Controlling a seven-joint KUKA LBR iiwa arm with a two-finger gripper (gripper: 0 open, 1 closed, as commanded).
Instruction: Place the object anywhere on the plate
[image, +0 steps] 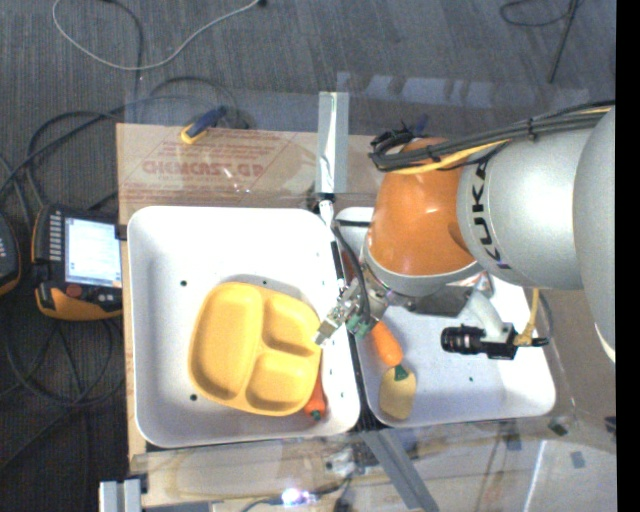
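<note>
Claw (340, 322) sits low over the dividing rims between the two bins, its metal tips at the right edge of the left bin. Cannot tell whether it is released or clenched; nothing is visibly caught in it.

Just right of the claw, a carrot (384, 343) lies in the right bin (500, 390), orange body slanting toward the near right, green top end close against the claw. Whether claw and carrot touch, cannot tell. Near end of the carrot comes just beside a pale tan pear-shaped piece (397, 394) with a small green cap, lying at the near left of the same bin.

Left of the claw: yellow plate (255, 348), three compartments, resting in the left bin (160, 300) and tilted a little in plan. Its right rim is near the claw tips. Compartments hold nothing visible.

A small orange object (316, 403) pokes out at the plate's near right edge, part hidden under the rim; kind unclear.

Above the claw, the orange band (420, 220) and grey arm (540, 210) cover much of the right bin's far side. A black cylindrical fitting (470, 341) sticks out right of the wrist.

Far left, off the bench: a handheld screen unit (80, 255) amid cables. Cardboard sheet (220, 170) lies beyond the left bin.
</note>
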